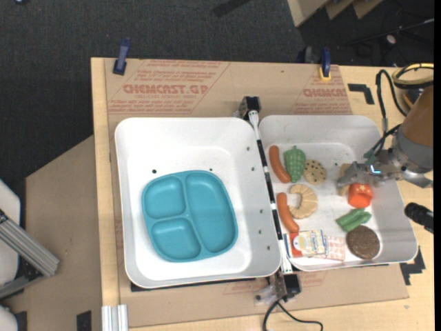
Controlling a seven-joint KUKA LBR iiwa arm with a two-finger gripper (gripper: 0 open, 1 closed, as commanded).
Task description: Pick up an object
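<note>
The right bin (324,126) holds several toy foods. An orange-red piece (360,196) lies near its right side. My gripper (358,174) hangs just above that piece's far edge, with the arm coming in from the right. Nothing shows as lifted. Nearby lie a green pepper-like piece (353,218) and a round brown patty (363,242). Further left are two sausages (277,163) (286,213), a green leafy piece (295,161), a speckled cookie (315,172), a tan pastry ring (303,200) and a white carton (317,244).
The left bin (138,143) holds a teal divided plate (189,214). A black hinge bar (262,164) runs between the bins. Cables (386,95) hang at the right. Clamps (122,56) (325,64) grip the cardboard's far edge.
</note>
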